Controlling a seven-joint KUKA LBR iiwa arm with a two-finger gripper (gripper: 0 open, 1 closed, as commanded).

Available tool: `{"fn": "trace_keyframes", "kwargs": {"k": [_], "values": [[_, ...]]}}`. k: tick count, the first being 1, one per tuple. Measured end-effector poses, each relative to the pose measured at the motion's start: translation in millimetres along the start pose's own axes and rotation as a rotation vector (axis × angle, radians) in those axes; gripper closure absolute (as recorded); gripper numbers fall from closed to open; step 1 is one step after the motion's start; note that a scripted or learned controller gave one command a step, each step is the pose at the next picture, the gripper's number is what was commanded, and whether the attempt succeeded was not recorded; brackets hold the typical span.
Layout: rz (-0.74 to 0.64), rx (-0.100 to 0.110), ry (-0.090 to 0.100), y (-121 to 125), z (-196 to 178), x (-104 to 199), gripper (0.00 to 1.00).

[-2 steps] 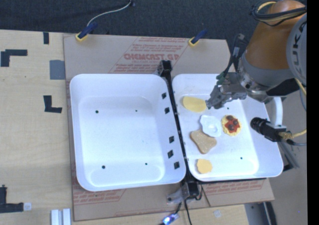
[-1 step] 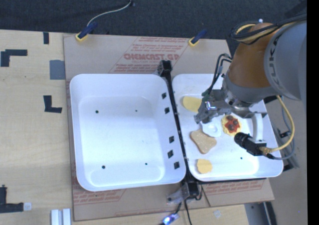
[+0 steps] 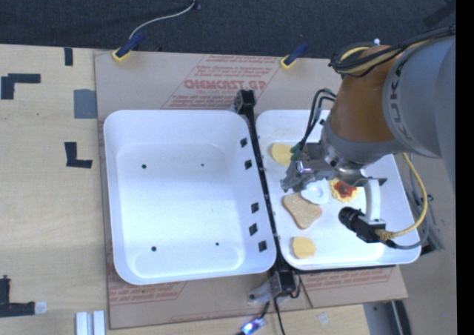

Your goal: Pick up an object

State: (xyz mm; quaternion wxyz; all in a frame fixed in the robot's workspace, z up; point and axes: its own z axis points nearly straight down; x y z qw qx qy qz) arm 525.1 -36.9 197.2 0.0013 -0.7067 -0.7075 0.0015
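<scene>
Low, jaws [image 3: 302,178] near divider [image 3: 255,170]

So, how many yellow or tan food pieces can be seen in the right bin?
3. A yellow piece lies near the divider at the far side, a tan bread-like piece under the gripper, a small yellow piece at the near edge. The arm may hide more.

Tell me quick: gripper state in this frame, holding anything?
Gripper: low in the right bin just above the tan bread-shaped piece; open or shut cannot be told, and nothing is visibly held.
</scene>
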Motion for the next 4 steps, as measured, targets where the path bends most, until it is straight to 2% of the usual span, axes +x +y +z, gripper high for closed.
{"fn": "trace_keyframes", "kwargs": {"k": [1, 2, 3, 4], "values": [[-0.003, -0.02, 0.001, -19.9, -164.9, 6.6, 1.0], [-0.001, 0.011, 0.001, -44.7, -41.7, 39.0, 1.0], [-0.003, -0.019, 0.001, -24.9, -178.9, 45.7, 1.0], [-0.012, -0.003, 0.002, -43.1, -184.9, 145.9, 1.0]]}}
